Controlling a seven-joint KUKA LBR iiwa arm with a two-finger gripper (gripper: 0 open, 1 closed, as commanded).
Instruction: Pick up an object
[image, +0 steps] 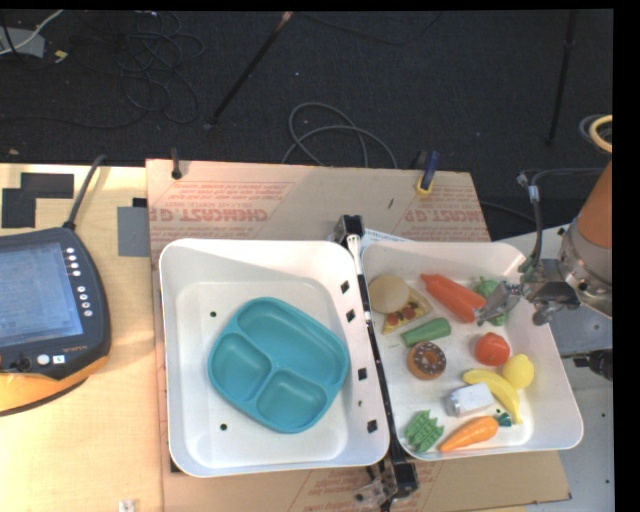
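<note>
Cardboard (300, 205) printed upside-down "CHEMCRAFT"-like red lettering, unclear, teal tray (278, 364)

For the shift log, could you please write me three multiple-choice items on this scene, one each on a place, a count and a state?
1. Where does the teal tray lie?
A. in the left bin
B. in the right bin
C. on the cardboard

2. How many compartments does the tray have?
A. one
B. three
C. six

3. How does the gripper stand?
A. up over the left bin
B. low in the right bin by the carrot
C. resting on the tray

Key:
1 A: the tray rests on the left bin's floor.
2 B: its ridges divide it into three wells.
3 B: the gripper sits at the right bin's upper right, just right of the carrot, with toys such as the donut and banana below it.
</note>
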